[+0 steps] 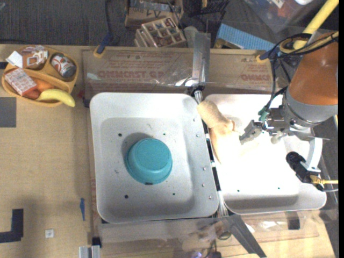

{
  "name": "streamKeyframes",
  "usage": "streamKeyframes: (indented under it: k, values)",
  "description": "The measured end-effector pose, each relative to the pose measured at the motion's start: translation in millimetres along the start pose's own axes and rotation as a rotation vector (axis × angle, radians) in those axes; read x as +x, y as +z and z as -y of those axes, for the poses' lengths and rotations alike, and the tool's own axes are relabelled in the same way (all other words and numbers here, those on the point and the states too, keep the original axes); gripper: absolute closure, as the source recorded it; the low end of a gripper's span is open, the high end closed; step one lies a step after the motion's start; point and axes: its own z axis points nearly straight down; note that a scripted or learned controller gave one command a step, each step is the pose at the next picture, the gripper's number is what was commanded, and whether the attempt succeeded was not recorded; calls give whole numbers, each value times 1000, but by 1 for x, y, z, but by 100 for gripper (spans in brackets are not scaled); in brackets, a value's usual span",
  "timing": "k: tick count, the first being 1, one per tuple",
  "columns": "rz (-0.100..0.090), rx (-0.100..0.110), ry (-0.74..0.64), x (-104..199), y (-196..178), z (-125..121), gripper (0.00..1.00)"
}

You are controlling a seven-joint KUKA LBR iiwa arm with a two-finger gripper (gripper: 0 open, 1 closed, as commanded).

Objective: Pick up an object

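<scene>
A teal bowl (149, 160) lies upside down in the middle of the left white bin (107, 112). A tan, soft-looking lumpy object (216, 120) rests at the upper left of the right white bin (269, 198), against the wall between the bins. My gripper (263, 134) hangs over the right bin, just right of the tan object and apart from it. It is open, with nothing between the fingers (249, 132). The grey arm with its orange band (320, 79) comes in from the right.
A black part with a yellow-tipped cable (301, 166) hangs below the wrist over the right bin. A yellow dish with a banana and snacks (40, 79) sits on the bench at far left. A cardboard wall (140, 71) runs behind the bins.
</scene>
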Motion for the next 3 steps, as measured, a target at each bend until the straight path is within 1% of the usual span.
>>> streamKeyframes:
  k: [1, 2, 3]
  values:
    - [2, -4, 32, 6, 15, -62, 0]
    - [1, -3, 428, 63, -41, -44, 0]
    - [2, -4, 424, 63, -51, -45, 100]
